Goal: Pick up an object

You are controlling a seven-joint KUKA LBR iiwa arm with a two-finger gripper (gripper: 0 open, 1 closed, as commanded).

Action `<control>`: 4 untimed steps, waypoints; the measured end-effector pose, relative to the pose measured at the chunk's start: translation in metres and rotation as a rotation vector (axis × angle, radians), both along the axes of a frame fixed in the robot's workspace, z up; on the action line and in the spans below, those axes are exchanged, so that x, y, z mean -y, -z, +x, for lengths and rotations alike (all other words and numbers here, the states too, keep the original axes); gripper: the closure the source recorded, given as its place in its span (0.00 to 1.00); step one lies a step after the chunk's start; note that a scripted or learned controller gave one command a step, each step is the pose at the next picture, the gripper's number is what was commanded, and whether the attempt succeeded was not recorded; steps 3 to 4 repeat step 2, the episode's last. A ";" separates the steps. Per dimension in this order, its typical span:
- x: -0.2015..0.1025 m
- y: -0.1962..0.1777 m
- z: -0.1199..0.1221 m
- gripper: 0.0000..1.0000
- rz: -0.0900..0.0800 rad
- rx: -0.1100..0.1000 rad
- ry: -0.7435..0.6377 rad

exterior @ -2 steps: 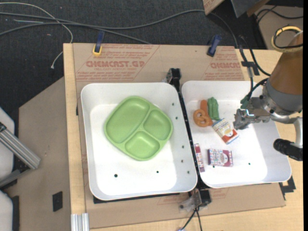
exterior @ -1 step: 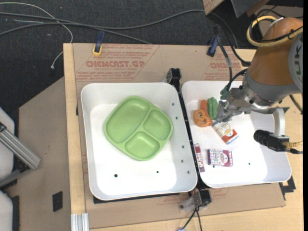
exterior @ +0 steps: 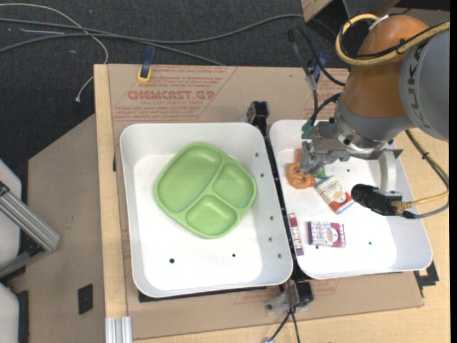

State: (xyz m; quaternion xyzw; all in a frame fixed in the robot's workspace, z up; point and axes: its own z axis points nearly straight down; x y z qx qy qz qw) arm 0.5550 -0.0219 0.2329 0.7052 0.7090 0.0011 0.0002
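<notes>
Hand [exterior: 311,164], its grip state impossible to tell, is poised over the orange ring [exterior: 300,176] at nine o'clock in the right bin [exterior: 400,259]; centring should be verified before lifting.

One overhead camera looks slantwise onto both bins [exterior: 136,191].

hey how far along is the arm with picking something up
Done: the two-finger gripper is down in the right white bin, beside the small orange ring-shaped object. In hand: nothing visibly gripped. Left: grasping and lifting; the orange ring lies on the bin floor.
</notes>
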 end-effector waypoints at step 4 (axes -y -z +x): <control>-0.102 0.003 0.033 1.00 0.000 0.000 0.001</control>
